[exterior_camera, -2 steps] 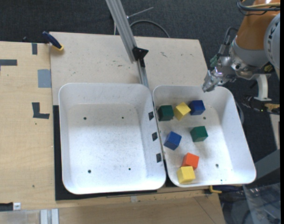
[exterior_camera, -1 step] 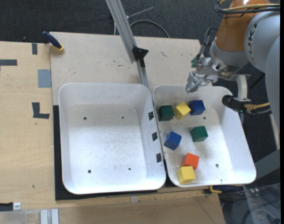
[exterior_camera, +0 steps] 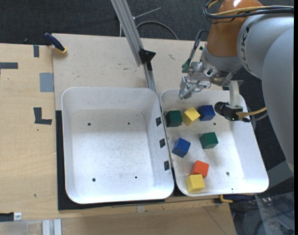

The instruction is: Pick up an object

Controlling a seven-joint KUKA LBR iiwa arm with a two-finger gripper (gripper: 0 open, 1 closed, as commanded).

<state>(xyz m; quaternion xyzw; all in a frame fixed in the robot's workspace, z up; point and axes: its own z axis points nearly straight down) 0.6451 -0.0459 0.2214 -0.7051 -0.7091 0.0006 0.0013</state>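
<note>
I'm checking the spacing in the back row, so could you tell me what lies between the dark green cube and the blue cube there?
In the camera view, a yellow cube sits between the dark green cube and the blue cube.

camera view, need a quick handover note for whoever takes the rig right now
Gripper: above the far edge of the right bin, nothing seen in it.
Right bin contents: green cube, yellow cube and blue cube in a row at the far end; another blue cube and green cube mid-bin; orange cube and a second yellow cube near the front.
Done: nothing lifted.
Left: grasp and lift one cube.
</note>
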